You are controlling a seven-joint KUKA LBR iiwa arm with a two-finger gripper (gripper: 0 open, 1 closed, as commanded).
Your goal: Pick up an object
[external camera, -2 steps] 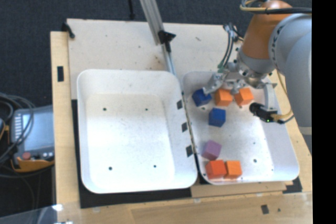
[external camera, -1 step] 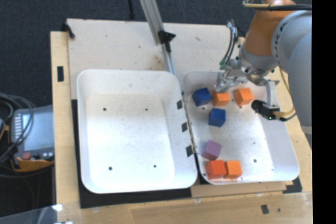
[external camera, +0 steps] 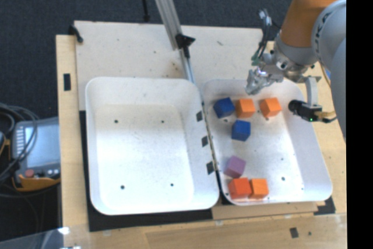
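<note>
Hovering just above an orange cube (external camera: pixel 246 107) in the right bin (external camera: pixel 315 151), the jaws hold nothing; their opening cannot be told.

Two bins sit side by side on a bench (external camera: pixel 128 46). All seven blocks lie in the right bin (external camera: pixel 303 166), beside the left bin (external camera: pixel 145 143): three in a row (external camera: pixel 247 107) at its far end, one (external camera: pixel 240 130) just nearer, one (external camera: pixel 235 166) nearer again, two (external camera: pixel 247 188) touching at its near edge.
</note>
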